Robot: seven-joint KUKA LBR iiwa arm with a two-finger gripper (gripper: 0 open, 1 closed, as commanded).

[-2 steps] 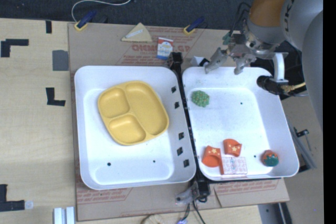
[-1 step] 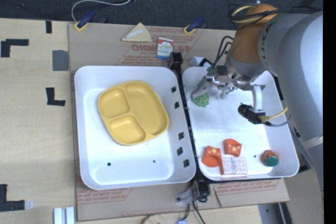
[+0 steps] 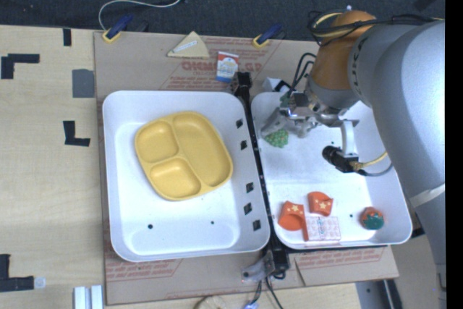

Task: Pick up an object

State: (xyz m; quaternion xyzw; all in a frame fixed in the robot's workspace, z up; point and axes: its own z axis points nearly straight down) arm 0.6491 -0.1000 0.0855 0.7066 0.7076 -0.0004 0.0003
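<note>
Reaching down into the far left part of the right bin (image 3: 383, 188), the pincer (image 3: 283, 128) is just above a small green bumpy object (image 3: 276, 139), which lies close to the wall that divides the two bins. Whether its fingers stand open or closed I cannot tell, because the wrist and its metal parts cover them, and I see nothing clearly held between them. I judge the green object to be the likely target of this try. The main risk is the place: the object is so near the dividing wall that one finger may strike the rim or the black clips along it, and then the object could be pushed aside instead of being gripped. Its small, rounded form may also let it roll away when the fingers meet it. A black cable piece (image 3: 341, 158) hangs to the right of the pincer and below the wrist, and it could drag on the bin floor. Well apart from the pincer, toward the near edge of the same bin, lie two orange pieces (image 3: 292, 215), a pink-and-white packet (image 3: 321, 229) touching them, and a small red-and-teal ball (image 3: 372, 218); these do not stand in the way. To the left of the pincer, in the other bin (image 3: 119, 155), a yellow divided plate (image 3: 182, 154) rests alone.
</note>
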